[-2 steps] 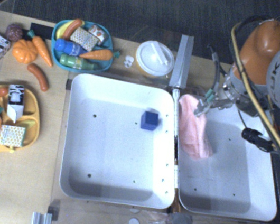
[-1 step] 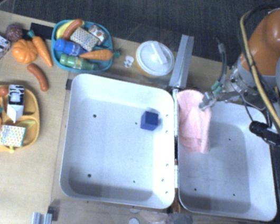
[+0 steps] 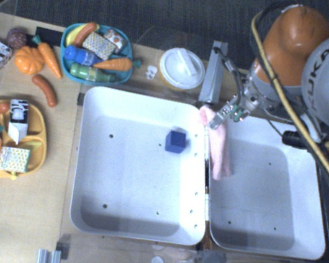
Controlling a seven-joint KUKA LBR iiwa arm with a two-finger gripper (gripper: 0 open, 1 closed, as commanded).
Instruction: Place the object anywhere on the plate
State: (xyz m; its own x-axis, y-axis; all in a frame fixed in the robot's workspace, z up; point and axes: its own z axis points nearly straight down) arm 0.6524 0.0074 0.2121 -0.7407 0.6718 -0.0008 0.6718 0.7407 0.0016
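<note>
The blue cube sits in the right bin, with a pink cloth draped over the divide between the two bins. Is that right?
Not quite. The camera view shows the blue cube in the left bin, near its upper right part, not in the right bin. The rest holds: the pink cloth is draped over the divide between the two bins.

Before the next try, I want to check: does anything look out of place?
Yes. A pink cloth hangs over the wall between the two bins, just below the gripper, not lying flat in either. The blue cube sits normally.
</note>
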